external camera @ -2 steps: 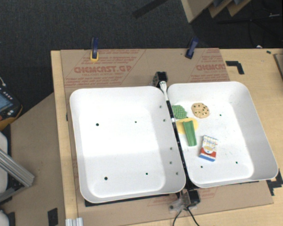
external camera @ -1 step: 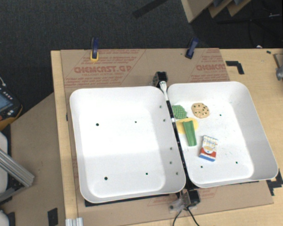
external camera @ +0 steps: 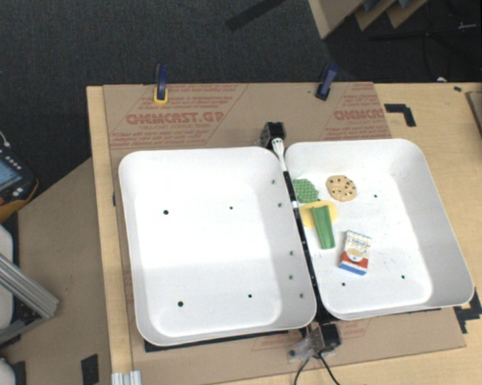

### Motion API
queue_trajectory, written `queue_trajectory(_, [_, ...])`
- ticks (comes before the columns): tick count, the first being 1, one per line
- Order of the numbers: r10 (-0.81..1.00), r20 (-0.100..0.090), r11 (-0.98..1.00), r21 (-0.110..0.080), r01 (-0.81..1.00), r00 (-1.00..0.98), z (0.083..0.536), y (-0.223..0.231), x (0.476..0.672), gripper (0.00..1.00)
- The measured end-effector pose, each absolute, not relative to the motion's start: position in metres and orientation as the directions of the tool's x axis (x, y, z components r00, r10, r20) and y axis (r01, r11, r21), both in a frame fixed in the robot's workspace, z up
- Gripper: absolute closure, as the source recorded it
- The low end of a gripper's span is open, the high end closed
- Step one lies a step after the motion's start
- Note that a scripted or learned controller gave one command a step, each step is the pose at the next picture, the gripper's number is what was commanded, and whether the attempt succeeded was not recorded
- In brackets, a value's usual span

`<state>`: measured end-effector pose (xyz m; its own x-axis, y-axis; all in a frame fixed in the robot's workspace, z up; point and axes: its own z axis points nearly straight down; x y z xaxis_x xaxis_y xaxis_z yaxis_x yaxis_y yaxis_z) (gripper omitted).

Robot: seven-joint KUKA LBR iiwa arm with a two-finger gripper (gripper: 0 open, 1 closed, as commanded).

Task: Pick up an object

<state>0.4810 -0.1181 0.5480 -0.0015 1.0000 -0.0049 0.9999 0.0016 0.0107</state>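
Note:
Several small objects lie in the right bin (external camera: pixel 433 219), toward its left side. A round tan cookie (external camera: pixel 341 187) sits nearest the back. To its left lies a green textured piece (external camera: pixel 305 190) against the bin's left wall. Below that, a green stick (external camera: pixel 323 226) rests over a yellow piece (external camera: pixel 308 217). A small white carton with red and blue print (external camera: pixel 355 252) lies in front of them, tilted.
The left bin (external camera: pixel 148 255) sits beside the right one on a brown cardboard-covered bench (external camera: pixel 221 109). Two blue clamps (external camera: pixel 161 83) hold the board's far edge. A cable and connector (external camera: pixel 319 340) lie at the front between the bins.

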Motion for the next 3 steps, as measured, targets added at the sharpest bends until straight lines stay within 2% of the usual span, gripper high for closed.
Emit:
queue_trajectory(1, [1.000, -0.005, 0.001, 0.009, 1.000, -0.001, 0.547, -0.118, 0.481, 0.00])
queue_trajectory(2, [1.000, -0.007, 0.002, 0.015, 1.000, -0.002, 0.559, -0.118, 0.482, 1.00])
queue_trajectory(3, [1.000, -0.007, 0.002, 0.014, 1.000, -0.002, 0.558, -0.118, 0.482, 0.00])
